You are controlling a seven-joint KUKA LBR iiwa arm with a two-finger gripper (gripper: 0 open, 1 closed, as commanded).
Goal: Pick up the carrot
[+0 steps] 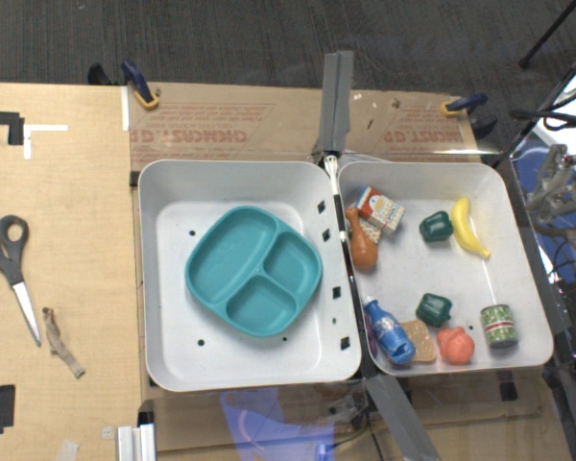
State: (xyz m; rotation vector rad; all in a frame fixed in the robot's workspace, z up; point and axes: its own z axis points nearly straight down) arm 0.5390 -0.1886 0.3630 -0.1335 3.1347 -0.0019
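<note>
The carrot (362, 243) is an orange, tapered piece lying at the left wall of the right bin (518, 257), near the divider between the bins. Its thick end points to the front and its thin end to the back. A small white and red carton (380, 209) lies touching its upper right side. Nothing lies on top of the carrot.
The right bin also holds a banana (471, 227), two dark green pieces (436, 226) (433, 307), a can (498, 324), a red-orange round fruit (456, 346), a blue bottle (387, 330) and a tan slice (421, 342). A teal divided plate (254, 272) fills the left bin (158, 257). Scissors (12, 257) lie on the bench at left.
</note>
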